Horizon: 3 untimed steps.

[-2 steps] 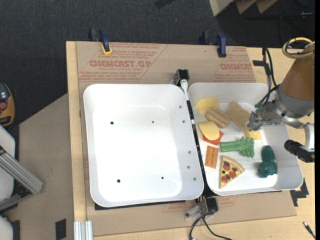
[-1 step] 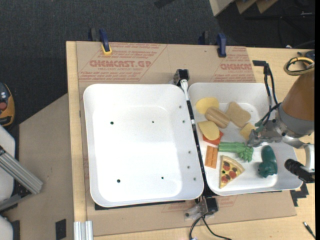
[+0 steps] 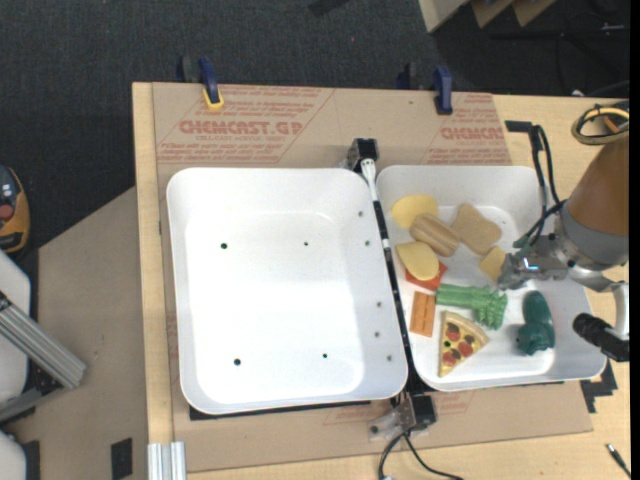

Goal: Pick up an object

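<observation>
- Jaws (image 3: 520,268): low in the right bin (image 3: 520,180), by its right side; we can't tell if they're apart or together, and we see nothing between them.
- Just beside the jaws, to the left: broccoli (image 3: 476,301), lying flat w/ its head toward the jaws, and a small yellow block (image 3: 492,261), touching or nearly so.
- Below the jaws, a dark green toy (image 3: 536,326) near the bin's right front corner, apart from the jaws.
- Pizza slice (image 3: 459,341) at the bin's front, just under the broccoli; orange carrot stick (image 3: 422,314) to its left.
- Further left & up: tan bread piece (image 3: 476,227), hot dog (image 3: 433,235), yellow round piece (image 3: 414,209), and a yellow-red piece (image 3: 421,264) below them, all clustered close.
- Arm (image 3: 600,203), w/ orange band, comes in from the right over the bin's edge.
- Left bin (image 3: 200,193) sits alongside, touching the right bin; both on the brown worktop (image 3: 150,148).
</observation>
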Each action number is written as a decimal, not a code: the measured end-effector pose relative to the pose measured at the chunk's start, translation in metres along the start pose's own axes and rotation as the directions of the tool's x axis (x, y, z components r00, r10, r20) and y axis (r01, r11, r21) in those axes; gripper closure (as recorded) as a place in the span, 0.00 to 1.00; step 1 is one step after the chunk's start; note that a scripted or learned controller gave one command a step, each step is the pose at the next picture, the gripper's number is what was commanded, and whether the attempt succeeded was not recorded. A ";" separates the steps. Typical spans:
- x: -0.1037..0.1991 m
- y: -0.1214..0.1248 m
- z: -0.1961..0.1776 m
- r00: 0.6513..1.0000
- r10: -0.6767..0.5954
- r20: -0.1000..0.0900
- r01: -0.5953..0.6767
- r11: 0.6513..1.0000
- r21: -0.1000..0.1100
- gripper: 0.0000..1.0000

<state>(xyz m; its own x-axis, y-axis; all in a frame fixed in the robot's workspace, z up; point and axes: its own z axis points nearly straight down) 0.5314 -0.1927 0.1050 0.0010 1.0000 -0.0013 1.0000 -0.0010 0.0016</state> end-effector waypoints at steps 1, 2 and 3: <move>0.000 0.000 0.000 1.000 0.000 0.000 0.000 1.000 0.000 0.00; 0.060 -0.055 0.021 1.000 -0.002 -0.006 0.002 1.000 0.008 0.00; 0.057 -0.052 0.010 1.000 0.000 -0.001 0.000 1.000 0.000 1.00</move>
<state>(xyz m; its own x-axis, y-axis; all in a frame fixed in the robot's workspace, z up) 0.4792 -0.1362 0.0947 0.0008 1.0000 -0.0007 1.0000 -0.0008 0.0016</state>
